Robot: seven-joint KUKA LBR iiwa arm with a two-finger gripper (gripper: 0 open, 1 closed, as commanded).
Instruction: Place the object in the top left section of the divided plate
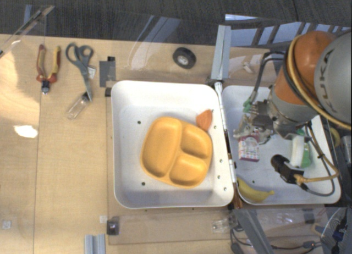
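Beside the divided plate (177, 152), the orange object (204, 119) lies well left of the claw (252, 135), grip unclear.

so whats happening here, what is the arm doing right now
The KUKA arm reaches over the right bin, its gripper down among small items there, near a small packet and a banana. The yellow divided plate sits in the left bin, an orange object beside its rim.

Arm (322, 77) hides pincer (254, 132) fingers; banana (254, 191) partly hidden
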